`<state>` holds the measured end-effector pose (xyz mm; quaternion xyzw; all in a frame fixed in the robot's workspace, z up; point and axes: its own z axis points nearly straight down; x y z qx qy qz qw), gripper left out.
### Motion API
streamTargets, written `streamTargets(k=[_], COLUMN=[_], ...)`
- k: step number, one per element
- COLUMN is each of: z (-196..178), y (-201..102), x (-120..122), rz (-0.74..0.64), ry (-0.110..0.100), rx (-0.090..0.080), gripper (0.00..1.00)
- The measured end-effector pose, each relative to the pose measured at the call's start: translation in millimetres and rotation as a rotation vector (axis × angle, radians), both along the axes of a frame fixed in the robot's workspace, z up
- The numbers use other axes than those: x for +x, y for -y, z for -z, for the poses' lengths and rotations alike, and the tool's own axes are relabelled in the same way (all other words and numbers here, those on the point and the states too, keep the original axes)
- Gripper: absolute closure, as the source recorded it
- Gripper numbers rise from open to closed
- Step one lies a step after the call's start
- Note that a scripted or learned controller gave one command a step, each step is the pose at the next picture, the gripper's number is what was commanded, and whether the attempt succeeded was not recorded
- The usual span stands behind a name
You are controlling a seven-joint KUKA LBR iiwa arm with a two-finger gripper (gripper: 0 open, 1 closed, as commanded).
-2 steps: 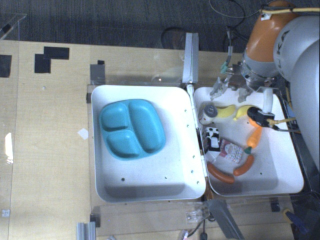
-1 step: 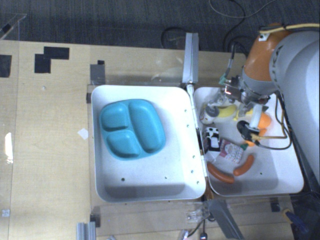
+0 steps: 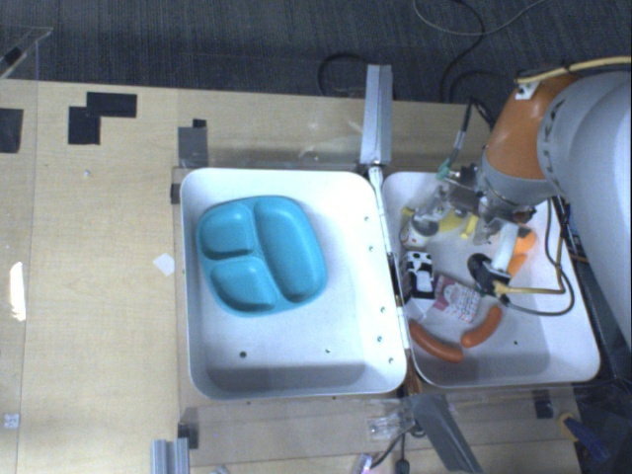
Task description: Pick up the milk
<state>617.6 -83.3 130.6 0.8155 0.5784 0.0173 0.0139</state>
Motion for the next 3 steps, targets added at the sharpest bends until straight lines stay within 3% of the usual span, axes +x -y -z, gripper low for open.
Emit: streamTargets(k=[1,2,3], z=[2,-3,3], y=[2,0,3], x=[-20,-73,26], rz=[0.049,0.296,0.248], ry=[0.012,-0.004,-0.003], rx=[0.001,0.013,0.009], gripper=[0.00,0.00,0.00])
